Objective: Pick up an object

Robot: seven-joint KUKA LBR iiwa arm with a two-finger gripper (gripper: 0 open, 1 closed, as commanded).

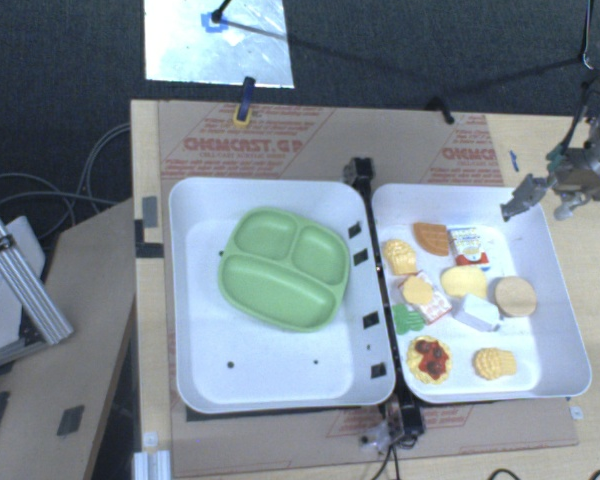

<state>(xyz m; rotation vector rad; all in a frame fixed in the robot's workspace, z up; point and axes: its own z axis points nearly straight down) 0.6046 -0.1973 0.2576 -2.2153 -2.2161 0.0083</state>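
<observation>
Yellow and tan toy foods lie scattered in the right bin (555, 288), none of them lifted: a corn-coloured ridged piece (400, 257) near the bin's left wall, an orange-brown slice (432, 237) just above and right of it, a small red-and-white packet (467, 245) beside that, a pale yellow lemon-like lump (464, 282) near the middle, and a round tan disc (514, 296) to its right. Below these sit a cheese-like wedge (418, 291) touching a pink-and-white flat piece (436, 307), a white block (478, 314), a green bit (408, 319) against the divider, a small pizza with red topping (429, 358) and a yellow ribbed piece (494, 364) near the bin's front. The gripper (540, 196) hangs above the upper right corner of that bin, apart from all the objects; its fingers hold nothing, and whether they are spread or closed I cannot tell from this angle. The left bin (195, 358) holds a green divided plate (284, 268) lying flat, turned at a slant. Both bins rest side by side on a brown cardboard sheet (310, 138) on the surface, with a shiny metal panel (215, 28) lying beyond it at the top.
</observation>
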